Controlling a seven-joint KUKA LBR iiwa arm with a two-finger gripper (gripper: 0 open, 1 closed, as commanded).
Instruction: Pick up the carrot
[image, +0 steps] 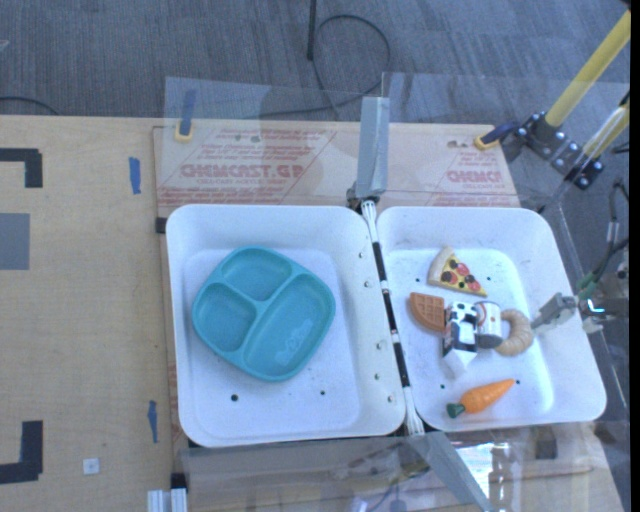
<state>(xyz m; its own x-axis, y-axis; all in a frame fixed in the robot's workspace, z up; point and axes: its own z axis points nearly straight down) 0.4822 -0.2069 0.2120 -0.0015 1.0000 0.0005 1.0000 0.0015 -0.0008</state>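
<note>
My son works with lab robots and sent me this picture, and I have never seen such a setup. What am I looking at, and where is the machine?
One camera, fixed above a workbench, looks down at a slant. On the bench sit two shallow white bins side by side. The left bin holds a teal divided plate. The right bin holds toy food: a pizza slice, a waffle piece, a pale ring like a bagel, a small black and white toy against it, and an orange carrot with a green tip near the front edge.

The machine is a robot arm that reaches in from the right. A thin metal part near the right bin's right edge may belong to its gripper, but it is too small to tell. The carrot, which it is meant to pick up, lies alone in the bin with nothing holding it.
</note>
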